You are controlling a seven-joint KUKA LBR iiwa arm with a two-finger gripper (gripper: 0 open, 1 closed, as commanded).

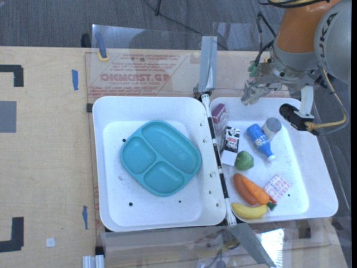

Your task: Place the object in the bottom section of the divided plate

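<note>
banana (249, 210) below carrot (250, 188), divided plate (160, 157) in left bin (106, 121)

Teal divided plate (160, 157) lying in the left bin (106, 149). Gripper (254, 94) hovering over the right bin (318, 177), above carrot (251, 189), banana (249, 210) and blue bottle (261, 140).

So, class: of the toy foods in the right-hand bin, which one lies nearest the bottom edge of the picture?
The yellow banana, lying below the orange carrot at the bin's lower rim.
</note>
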